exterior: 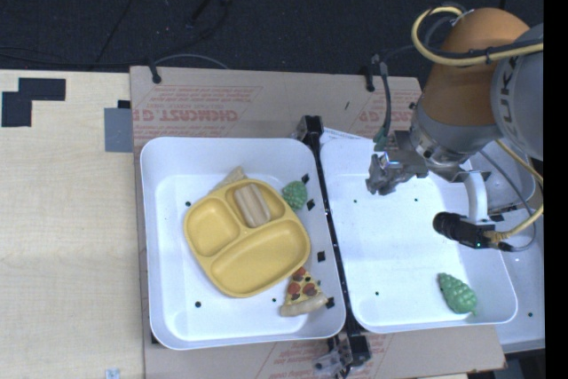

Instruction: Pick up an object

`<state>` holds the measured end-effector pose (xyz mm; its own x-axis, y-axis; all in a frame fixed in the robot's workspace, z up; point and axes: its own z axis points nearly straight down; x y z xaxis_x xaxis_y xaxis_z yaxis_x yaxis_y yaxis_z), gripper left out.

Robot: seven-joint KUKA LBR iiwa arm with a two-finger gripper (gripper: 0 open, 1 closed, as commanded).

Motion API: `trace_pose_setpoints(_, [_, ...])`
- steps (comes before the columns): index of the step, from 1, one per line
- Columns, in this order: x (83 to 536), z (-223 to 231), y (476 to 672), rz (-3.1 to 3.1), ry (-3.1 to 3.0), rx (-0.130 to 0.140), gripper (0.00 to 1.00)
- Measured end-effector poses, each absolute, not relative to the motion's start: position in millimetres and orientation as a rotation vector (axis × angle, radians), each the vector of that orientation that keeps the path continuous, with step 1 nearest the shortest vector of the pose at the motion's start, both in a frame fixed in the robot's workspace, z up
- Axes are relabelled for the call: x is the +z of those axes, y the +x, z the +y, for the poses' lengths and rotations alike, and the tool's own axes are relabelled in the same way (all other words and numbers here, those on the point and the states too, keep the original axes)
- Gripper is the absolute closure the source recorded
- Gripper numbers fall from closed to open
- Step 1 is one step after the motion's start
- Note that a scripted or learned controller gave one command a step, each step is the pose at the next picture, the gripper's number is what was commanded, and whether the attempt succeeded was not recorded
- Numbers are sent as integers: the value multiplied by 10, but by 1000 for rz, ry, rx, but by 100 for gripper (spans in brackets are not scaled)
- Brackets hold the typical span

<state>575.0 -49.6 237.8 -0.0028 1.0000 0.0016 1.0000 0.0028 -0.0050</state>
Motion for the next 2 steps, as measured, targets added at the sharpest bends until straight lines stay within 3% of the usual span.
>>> trace_pose_setpoints(1, [2427, 3, 5594, -2223, -2213, 3, 100])
trace_pose_setpoints(2, [2470, 515, 5577, -2225, -2213, 2, 100])
